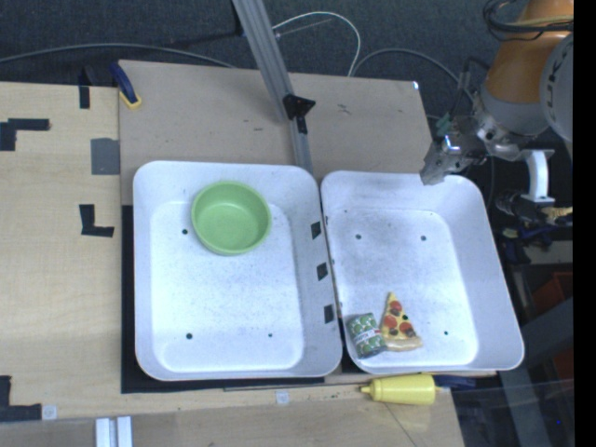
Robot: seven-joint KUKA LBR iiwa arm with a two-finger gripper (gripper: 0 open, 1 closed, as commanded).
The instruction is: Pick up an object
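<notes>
A pizza slice [400, 323] lies near the front edge of the right bin [466, 250], touching a small green packet [364, 334] on its left. A green bowl [231, 217] sits at the back of the left bin [158, 277]. A yellow bottle [402, 390] lies on the counter [56, 277] just in front of the right bin. The tool [436, 169] hangs over the right bin's back right corner, well apart from the slice, gripping nothing visible; how far open it is cannot be told.

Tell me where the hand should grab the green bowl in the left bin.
Probably the rim of the green bowl, from straight above, one finger inside and one outside. It sits upright and open, too wide to span whole. The rim side toward the bin's centre looks best: the bowl sits near the far wall of the left bin, with bare floor on that side.
</notes>
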